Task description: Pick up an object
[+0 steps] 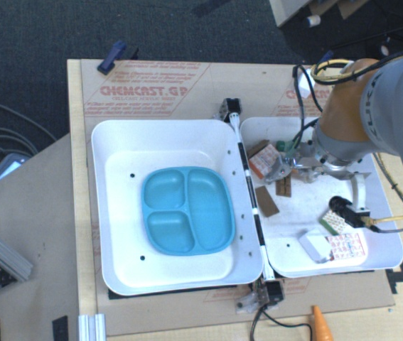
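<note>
Small items (265, 159) in right bin (379, 254), blue tray (187, 209) in left bin (109, 190), end effector (284, 169) grip unclear

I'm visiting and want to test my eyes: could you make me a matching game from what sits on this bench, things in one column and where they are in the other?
Things:
1. blue divided plate
2. brown card
3. end effector
4. orange tool handle

Places:
A. near edge of the bench, outside the bins
B. right bin, by the dividing wall
C. middle of the left bin
D. above the right bin's far left part

Pairs: 1-C, 2-B, 3-D, 4-A
</note>
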Controlling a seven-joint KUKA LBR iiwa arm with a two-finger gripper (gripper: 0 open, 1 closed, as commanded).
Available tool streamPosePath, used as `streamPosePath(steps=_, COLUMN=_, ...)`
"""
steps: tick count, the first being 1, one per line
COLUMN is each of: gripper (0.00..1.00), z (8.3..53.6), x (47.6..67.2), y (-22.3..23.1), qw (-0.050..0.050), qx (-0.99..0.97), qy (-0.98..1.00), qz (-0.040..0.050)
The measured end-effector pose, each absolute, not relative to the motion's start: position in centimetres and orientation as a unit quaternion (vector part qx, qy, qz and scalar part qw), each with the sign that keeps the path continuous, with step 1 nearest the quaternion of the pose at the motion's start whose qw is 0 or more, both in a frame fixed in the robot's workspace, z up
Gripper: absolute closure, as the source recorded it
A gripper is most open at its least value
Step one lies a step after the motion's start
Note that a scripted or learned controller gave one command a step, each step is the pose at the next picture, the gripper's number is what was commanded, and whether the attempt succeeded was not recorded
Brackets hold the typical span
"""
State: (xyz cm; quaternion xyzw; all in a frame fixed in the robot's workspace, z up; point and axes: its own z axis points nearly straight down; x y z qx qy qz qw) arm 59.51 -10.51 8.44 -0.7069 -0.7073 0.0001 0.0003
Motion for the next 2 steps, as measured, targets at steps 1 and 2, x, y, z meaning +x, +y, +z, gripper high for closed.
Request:
streamPosePath(steps=1, gripper=1.00, z=9.5, x=59.6, y=-10.5, qw=-0.001, qx=-0.707, qy=-0.707, qz=-0.0006)
streamPosePath(steps=2, gripper=1.00, z=18.5, x=55.0, y=-5.5, qw=0.000, qx=-0.707, qy=-0.707, qz=-0.0001)
